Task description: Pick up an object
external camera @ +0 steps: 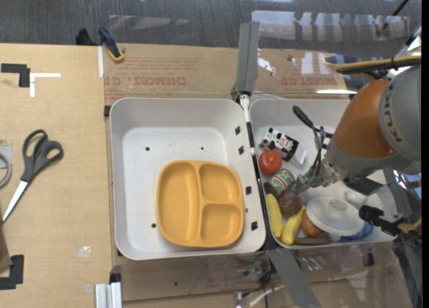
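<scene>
The right bin (265,109) holds a jumble of objects: a red tomato (271,161), a green can (282,181), a dark brown round item (290,203), two yellow bananas (273,214), a white lidded bowl (333,214), a black-and-white packet (280,141) and a black spoon (303,120). My gripper (310,179) reaches down into this bin from the right, just right of the green can and above the white bowl. The grey wrist and orange band (362,129) hide the bin's right part.
In the left bin (134,132), a yellow divided plate (200,203) lies toward the front. Scissors (30,162) rest on the wooden bench at the far left. Flattened cardboard (167,72) lies behind the bins, with a blue and yellow clamp (110,43) at its corner.
</scene>
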Motion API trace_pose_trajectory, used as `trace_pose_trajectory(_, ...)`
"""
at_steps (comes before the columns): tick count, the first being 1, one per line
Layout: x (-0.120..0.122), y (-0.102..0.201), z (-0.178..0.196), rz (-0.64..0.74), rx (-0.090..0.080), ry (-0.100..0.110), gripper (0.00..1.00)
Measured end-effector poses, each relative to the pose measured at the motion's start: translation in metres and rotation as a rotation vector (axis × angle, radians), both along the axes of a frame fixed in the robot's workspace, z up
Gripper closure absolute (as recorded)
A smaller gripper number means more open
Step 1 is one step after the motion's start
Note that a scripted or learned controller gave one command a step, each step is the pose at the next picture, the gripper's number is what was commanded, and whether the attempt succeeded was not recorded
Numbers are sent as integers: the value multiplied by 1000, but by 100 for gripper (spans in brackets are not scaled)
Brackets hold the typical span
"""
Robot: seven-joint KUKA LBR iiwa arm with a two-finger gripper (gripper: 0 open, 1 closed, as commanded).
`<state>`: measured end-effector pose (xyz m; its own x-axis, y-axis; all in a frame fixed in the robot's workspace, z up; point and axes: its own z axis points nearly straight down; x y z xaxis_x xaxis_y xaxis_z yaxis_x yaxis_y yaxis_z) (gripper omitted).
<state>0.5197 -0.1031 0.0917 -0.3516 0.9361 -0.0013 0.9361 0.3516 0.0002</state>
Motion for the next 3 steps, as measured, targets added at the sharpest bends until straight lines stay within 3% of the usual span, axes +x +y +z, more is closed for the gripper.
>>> trace_pose_trajectory(1, 0, 0, 0, 0, 0, 0, 0)
trace_pose_trajectory(2, 86, -13, 52, -336, -1, 1, 0)
trace_pose_trajectory(3, 143, 7, 23, -407, 0, -11, 0)
